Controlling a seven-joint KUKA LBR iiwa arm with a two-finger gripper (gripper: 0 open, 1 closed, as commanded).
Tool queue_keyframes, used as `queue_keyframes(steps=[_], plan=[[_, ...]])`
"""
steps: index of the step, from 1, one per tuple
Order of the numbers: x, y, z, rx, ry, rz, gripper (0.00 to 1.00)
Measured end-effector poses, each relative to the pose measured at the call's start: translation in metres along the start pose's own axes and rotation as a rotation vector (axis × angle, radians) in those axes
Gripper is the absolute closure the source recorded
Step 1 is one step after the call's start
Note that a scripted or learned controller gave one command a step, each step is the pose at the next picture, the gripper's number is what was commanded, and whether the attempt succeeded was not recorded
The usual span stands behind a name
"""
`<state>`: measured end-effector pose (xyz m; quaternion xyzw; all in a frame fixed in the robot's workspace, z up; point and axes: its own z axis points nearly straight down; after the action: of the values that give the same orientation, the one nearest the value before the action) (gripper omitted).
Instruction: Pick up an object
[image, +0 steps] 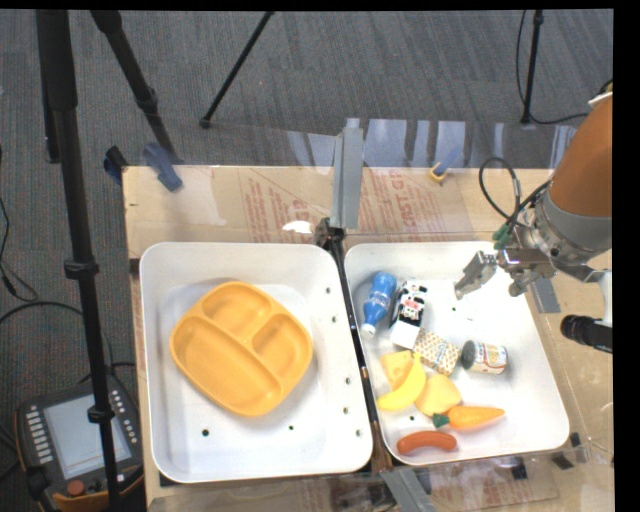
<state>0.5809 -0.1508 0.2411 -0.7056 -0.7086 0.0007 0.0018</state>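
Starting at frame left: left bin (160, 300) sitting on the surface (240, 200), holding an orange divided plate (241, 346) lying flat, slightly rotated, roughly centred in the bin.

Right bin (545, 400) directly beside it, touching along the centre divider. Contents clustered in the left and lower half:
- blue bottle (377, 300), on its side, near the bin's upper left, close to the left wall.
- black-and-white carton (408, 303), just right of the bottle, touching or nearly so.
- checkered small box (437, 351), mid-bin, below the carton.
- small can (484, 357), on its side, just right of the checkered box.
- yellow banana-like piece (401, 383) and a pale yellow rounded piece (436, 395), overlapping, lower left of the bin.
- orange carrot (472, 417), lying right of the yellow pieces, touching them.
- red sausage (426, 442), lowest item, near the front wall.

Claw (497, 278) at upper right of the right bin, above bare bin floor, well apart from the can and carton. Fingers spread, nothing between them. Grey arm with orange band (590, 160) entering from the frame's right edge.
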Motion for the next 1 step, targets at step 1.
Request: queue_keyframes(steps=[1], plan=[[0.0258, -0.0112, 0.0358, 0.000, 0.000, 0.033, 0.00]])
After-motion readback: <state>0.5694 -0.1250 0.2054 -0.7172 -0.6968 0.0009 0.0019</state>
